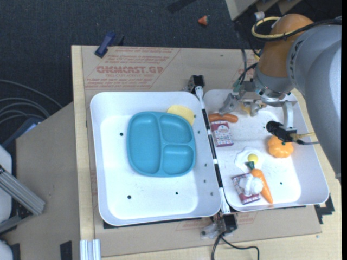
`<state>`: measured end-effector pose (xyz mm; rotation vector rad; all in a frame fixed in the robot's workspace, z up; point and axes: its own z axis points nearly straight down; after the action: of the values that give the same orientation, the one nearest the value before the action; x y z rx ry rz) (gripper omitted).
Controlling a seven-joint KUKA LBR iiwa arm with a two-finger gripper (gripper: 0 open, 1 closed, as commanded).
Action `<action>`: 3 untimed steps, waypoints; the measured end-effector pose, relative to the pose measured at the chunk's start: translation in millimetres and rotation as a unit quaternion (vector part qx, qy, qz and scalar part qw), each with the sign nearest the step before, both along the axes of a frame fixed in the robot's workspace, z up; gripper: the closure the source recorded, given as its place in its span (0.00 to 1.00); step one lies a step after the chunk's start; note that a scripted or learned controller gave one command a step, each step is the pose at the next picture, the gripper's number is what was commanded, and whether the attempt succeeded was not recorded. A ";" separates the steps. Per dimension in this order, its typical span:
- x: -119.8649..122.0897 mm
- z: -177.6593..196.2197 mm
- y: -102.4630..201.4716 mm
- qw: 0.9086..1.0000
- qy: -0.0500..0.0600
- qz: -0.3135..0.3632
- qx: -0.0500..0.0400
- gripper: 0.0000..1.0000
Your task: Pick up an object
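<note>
Gripper point(245, 103) low over back of right bin point(309, 186), near hot dog point(223, 118); can't tell its state from this angle. Nothing visibly held. Right bin: hot dog by divider, red-white packet point(222, 134) just in front of it, orange pumpkin point(280, 147) toward right, fried egg point(250, 158) mid-bin, carrot point(262, 183) beside second packet point(246, 187) at front. Left bin point(108, 183): blue divided plate point(161, 143), yellow piece point(181, 113) touching its back edge.

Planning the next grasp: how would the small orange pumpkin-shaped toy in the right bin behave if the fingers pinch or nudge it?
The small orange pumpkin-shaped toy looks rounded and smooth, so it may squirt out of a pinch. Nudged, it would probably roll across the right white bin. It looks like hollow plastic, likely light and stiff.
</note>
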<state>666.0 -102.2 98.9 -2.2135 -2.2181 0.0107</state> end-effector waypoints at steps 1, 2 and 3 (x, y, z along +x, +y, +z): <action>0.3 10.7 0.2 1.000 0.000 0.000 0.000 1.00; 0.2 10.5 0.3 1.000 0.000 0.000 0.000 0.00; -41.8 -9.7 5.4 1.000 -0.010 -0.001 -0.001 0.00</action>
<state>624.2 -96.8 89.2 -2.2265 -2.2260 -0.0091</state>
